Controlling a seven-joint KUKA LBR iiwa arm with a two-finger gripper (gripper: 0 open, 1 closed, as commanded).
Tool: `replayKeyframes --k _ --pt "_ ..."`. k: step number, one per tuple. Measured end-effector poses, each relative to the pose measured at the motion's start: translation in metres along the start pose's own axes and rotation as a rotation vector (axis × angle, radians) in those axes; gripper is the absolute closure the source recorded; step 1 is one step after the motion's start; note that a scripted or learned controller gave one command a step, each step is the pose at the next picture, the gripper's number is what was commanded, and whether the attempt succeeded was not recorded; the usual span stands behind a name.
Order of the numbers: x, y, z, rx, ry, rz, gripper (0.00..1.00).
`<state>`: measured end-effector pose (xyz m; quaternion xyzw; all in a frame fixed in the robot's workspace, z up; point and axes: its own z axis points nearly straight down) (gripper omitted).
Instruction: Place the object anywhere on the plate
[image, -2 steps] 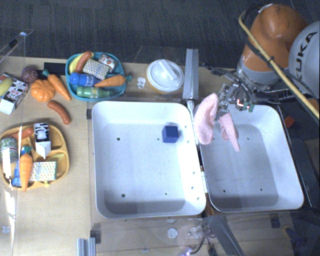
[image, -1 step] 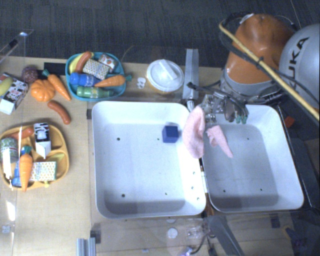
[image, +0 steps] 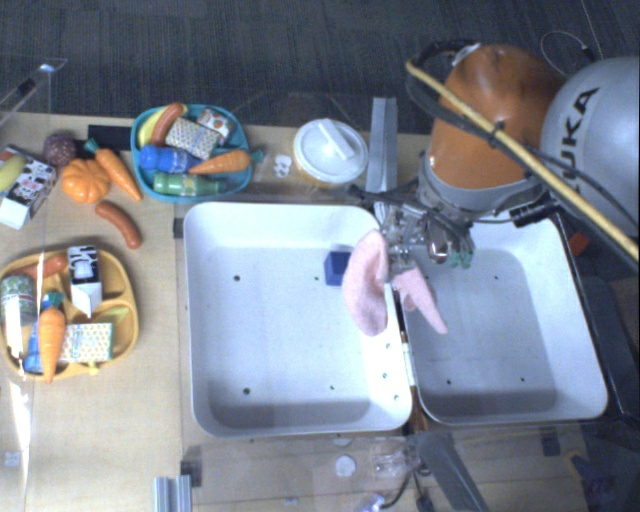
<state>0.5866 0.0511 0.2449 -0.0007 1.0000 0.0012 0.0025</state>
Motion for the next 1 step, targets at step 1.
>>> replayKeyframes --k 1 --pt "0.0387 0.0367 0.0158 0.000 0.002 0.001 1.00"
